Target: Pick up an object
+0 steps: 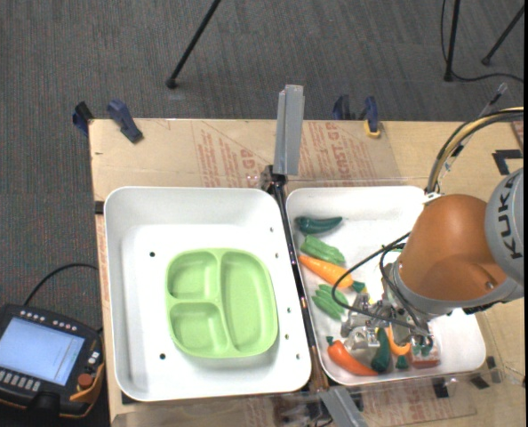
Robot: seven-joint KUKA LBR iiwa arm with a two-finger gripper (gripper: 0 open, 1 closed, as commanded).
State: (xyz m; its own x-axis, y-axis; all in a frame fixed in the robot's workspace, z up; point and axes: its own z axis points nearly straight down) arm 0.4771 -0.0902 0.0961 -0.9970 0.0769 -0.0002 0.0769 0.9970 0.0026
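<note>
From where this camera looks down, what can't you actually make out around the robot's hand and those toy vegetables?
- Gripper: the orange band above it covers much of it, so open or shut is unclear.
- Whether anything is held: too cluttered to tell.
- Vegetables in the right bin: the pile near the orange pepper overlaps, and the arm hides some.
- Handheld screen, lower left: cut off by the edge.

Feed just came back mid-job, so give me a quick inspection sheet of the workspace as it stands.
Surface: cardboard-covered bench, two white bins.
Job's things: toy vegetables in right bin: dark green pepper, carrot, orange pepper.
Clutter: green divided plate in left bin.
Grippers: gripper low among the vegetables at the right bin's near end; finger state unclear.
Cables: looping at wrist.
Surroundings: teach pendant, tripod legs on carpet.
</note>
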